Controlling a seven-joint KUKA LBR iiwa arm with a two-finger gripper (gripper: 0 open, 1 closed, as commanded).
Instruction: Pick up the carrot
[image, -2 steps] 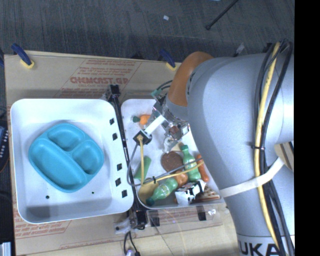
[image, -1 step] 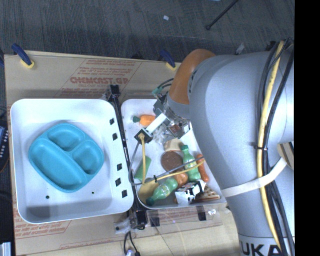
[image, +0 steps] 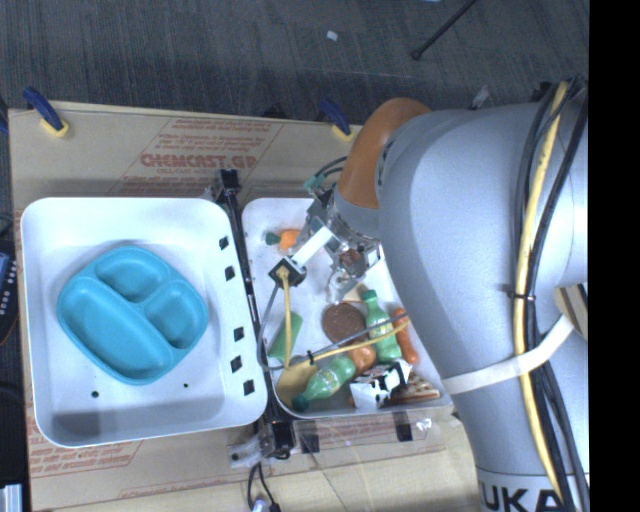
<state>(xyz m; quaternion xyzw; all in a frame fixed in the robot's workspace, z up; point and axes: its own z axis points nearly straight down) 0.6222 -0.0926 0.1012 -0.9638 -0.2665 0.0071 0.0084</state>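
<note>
Brown board, printed in red, is seen as the bench (image: 150, 160) top under both bins. Nearest, at the lower middle of the frame, the bottom end of the right bin (image: 310, 300) is crowded. A green bottle (image: 328, 380) is laid on its side at the lower left of the heap. A black-and-white piece (image: 385, 385) is just right of it, and a brown wedge (image: 418, 392) is lodged in the lower right corner. Just above these, a second green bottle (image: 378, 322) is noted beside a brown disc (image: 343, 321), with an orange-red stick-shaped piece (image: 405, 343) on its right. At the lower left of the frame, the left bin (image: 60, 410) is taken up by a blue divided plate (image: 130, 312), set slantwise near its middle.

Farther up, the gripper (image: 350, 262) is positioned over the upper half of the right bin, above the brown disc. Whether it is wide or narrow cannot be told. The carrot (image: 289, 239), a small orange piece with a green end, is found in the upper left corner of the right bin, just left of the gripper and apart from it. The right of the frame is covered by the grey arm (image: 470, 250), its orange band (image: 375, 150) at upper middle. Farthest, two blue clamps (image: 47, 112) are fixed along the bench's top edge.
</note>
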